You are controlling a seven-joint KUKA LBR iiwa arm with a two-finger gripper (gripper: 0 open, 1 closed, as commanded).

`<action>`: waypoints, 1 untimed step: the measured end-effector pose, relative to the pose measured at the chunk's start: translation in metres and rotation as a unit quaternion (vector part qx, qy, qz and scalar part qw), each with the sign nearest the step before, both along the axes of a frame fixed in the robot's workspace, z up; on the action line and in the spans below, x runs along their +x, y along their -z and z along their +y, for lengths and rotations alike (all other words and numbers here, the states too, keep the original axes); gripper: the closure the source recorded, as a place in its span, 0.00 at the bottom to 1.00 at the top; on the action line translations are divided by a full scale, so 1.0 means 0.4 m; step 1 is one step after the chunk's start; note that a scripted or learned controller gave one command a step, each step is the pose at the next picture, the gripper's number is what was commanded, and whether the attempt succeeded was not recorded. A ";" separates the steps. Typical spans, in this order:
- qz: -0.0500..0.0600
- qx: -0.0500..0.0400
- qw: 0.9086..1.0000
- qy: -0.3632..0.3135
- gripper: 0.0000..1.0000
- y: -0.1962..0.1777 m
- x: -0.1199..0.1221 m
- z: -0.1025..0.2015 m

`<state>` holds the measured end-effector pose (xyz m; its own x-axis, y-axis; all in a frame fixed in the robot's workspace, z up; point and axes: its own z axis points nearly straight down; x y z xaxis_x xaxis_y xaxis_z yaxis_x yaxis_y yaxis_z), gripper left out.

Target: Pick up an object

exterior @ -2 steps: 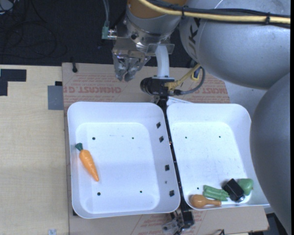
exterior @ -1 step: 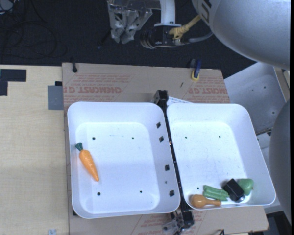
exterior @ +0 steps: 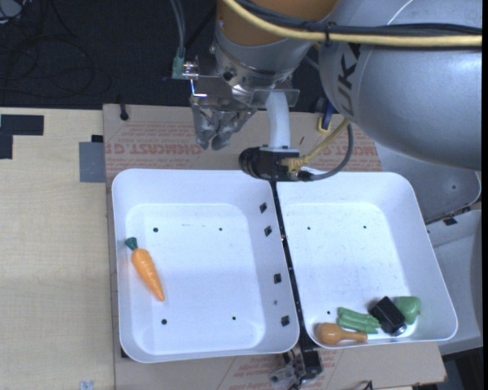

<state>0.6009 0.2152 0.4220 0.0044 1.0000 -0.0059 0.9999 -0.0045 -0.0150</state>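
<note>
Camera view from above: we see two shallow white bins side by side on a cardboard sheet, left bin [exterior: 187, 344] and right bin [exterior: 427, 242], sharing a dark centre divider. We mark a toy carrot [exterior: 149, 273] in the left bin, close to its left wall, green top pointing up-left, orange tip pointing down-right; it lies alone there. In the right bin we see a small cluster in the near right corner: a green bean pod [exterior: 358, 320], a tan pear-like piece [exterior: 339, 334] just below it, touching or nearly so, a black block [exterior: 388, 315] right of the pod, and a green rounded piece [exterior: 408, 305] just beside the block at the bin's wall. We place the gripper [exterior: 216, 132] above the far edge of the left bin, over the cardboard, well apart from the carrot and from the cluster. Its fingers hang downward, close together, and we see nothing between them; whether the jaws are fully closed we cannot tell. Grey arm [exterior: 407, 63] with orange band [exterior: 264, 10] fills the upper right.
</note>
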 end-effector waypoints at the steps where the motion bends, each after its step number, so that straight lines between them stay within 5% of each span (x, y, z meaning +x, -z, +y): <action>1: -0.011 0.003 1.000 0.000 1.00 -0.271 -0.019 -0.126</action>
